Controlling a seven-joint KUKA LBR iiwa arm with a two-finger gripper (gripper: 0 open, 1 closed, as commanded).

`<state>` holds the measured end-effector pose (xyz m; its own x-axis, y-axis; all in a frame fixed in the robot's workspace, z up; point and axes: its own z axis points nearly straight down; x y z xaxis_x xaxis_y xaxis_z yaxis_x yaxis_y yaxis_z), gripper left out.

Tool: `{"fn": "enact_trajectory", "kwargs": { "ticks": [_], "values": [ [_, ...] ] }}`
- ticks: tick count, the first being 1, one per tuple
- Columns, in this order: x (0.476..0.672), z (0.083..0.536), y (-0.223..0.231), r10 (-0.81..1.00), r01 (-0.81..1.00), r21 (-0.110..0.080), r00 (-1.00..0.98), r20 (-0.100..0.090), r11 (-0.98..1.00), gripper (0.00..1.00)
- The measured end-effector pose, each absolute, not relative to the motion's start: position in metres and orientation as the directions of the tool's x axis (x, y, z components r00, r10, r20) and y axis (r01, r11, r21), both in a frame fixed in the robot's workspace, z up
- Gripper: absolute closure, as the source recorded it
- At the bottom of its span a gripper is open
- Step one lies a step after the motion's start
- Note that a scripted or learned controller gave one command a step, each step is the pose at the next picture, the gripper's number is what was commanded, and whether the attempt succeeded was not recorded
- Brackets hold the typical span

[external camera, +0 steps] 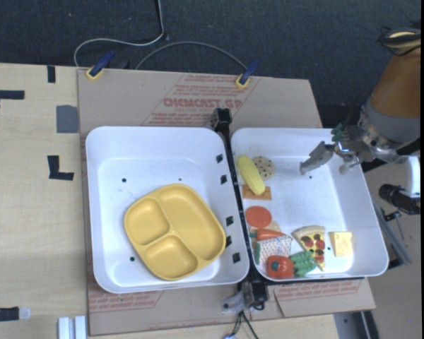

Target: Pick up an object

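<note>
Single arm enters from the right; orange band above the wrist sits at the right edge of the view. Tool hovers over the upper right part of the right bin, pointing left. Whether the tool is open or closed: cannot tell from this angle. Nothing is visible between its tips.

Two white bins sit side by side on a cardboard sheet on the wooden surface. Left bin holds a yellow divided plate, three compartments, lying in the lower middle of that bin.

Right bin contents, all toy food, grouped along its left wall and bottom edge:
- yellow corn cob near the upper left, against the left wall
- speckled cookie just beside the corn, to its right
- orange cracker under the lower end of the corn
- red tomato slice below that
- carrot and a white patterned piece further down
- red pepper at the bottom edge, green item touching it on the right
- pizza slice next to a cheese wedge near the lower right corner

Tool is well apart from every item; nearest is the cookie, to its left

Two clamps, yellow and blue, hold the cardboard's top edge
</note>
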<state>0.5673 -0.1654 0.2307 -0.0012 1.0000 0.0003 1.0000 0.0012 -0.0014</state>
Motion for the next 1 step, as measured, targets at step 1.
{"fn": "enact_trajectory", "kwargs": {
  "ticks": [1],
  "values": [
    [0.5905, 0.1392, -0.1078, 1.0, 1.0, -0.009, -0.006, 0.003, 0.006, 0.0]
  ]
}}
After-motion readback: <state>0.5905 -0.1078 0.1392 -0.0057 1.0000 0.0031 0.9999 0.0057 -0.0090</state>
